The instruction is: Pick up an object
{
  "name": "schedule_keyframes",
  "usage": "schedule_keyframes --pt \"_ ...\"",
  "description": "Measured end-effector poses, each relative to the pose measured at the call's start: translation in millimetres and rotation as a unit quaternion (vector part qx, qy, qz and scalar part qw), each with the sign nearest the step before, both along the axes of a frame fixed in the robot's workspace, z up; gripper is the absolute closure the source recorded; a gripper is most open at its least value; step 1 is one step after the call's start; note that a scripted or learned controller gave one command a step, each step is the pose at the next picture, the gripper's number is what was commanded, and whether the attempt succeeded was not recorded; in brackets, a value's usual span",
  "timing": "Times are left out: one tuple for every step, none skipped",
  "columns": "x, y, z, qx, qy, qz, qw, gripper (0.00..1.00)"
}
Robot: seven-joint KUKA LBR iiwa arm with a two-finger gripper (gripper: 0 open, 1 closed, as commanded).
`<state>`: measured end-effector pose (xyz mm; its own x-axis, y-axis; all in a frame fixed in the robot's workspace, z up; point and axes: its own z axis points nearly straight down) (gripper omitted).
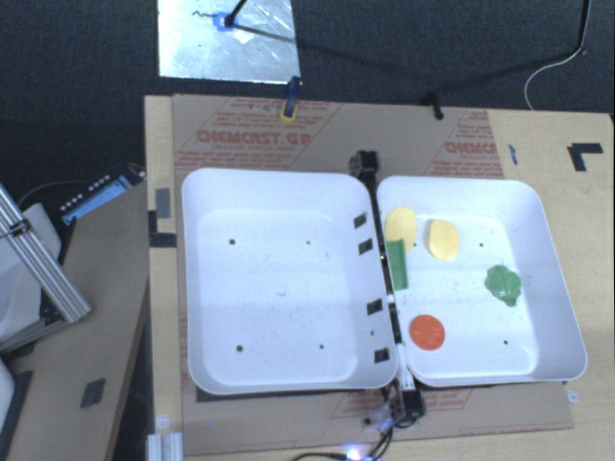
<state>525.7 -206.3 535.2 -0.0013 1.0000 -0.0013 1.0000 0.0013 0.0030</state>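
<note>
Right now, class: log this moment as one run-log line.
right bin: two yellow pieces, green stick, green leafy piece, orange disc | pick: not yet done

Both bins are plain white: the left bin (279, 286) and the right bin (480, 286). Near the right bin's far left corner lie two pale yellow pieces (401, 227) (443, 239). A dark green strip (396, 263) lies along its left wall. A leafy green piece (504, 283) sits toward its right wall. An orange-red disc (428, 331) lies near its front left corner. The bench (250, 133) is tan cardboard with red lettering.
</note>
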Motion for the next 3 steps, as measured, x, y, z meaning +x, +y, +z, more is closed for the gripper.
schedule_keyframes --pt "-4.8 0.2 0.0 0.0001 0.000 0.000 1.0000 1.00" --pt "-9.7 0.3 0.1 0.0001 0.000 0.000 1.0000 1.00" --pt "-9.0 0.2 0.2 -0.0002 -0.001 0.000 1.0000 1.00"
